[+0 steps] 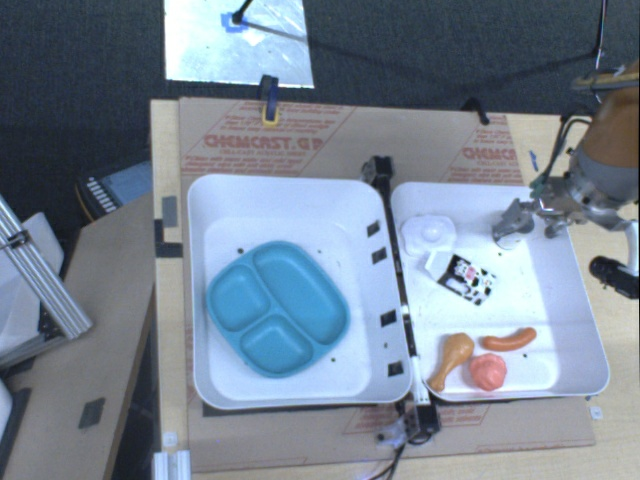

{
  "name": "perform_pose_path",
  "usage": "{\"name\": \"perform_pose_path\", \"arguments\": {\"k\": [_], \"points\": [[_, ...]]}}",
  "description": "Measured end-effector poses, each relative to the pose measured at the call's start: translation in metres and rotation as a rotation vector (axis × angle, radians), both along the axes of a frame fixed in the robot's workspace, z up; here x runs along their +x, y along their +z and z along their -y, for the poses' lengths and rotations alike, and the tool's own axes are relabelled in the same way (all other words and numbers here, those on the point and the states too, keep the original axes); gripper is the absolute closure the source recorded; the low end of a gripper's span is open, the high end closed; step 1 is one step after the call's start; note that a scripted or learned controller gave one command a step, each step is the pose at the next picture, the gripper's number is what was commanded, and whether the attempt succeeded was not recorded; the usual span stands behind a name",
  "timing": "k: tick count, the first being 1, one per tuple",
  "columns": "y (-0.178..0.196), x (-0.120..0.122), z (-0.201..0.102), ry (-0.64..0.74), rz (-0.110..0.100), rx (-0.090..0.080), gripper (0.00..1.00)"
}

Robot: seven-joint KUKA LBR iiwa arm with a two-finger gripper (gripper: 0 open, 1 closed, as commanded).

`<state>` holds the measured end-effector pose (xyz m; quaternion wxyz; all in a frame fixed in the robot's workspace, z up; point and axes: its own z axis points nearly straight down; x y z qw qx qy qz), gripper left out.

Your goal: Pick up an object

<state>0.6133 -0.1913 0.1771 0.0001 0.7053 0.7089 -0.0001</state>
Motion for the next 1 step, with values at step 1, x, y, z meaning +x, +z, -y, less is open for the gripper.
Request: {"name": "perform_pose_path", "arguments": {"k": [1], "points": [[-0.0387, 0.0016, -0.0005, -0.002, 0.003, -0.001, 0.0]]}}
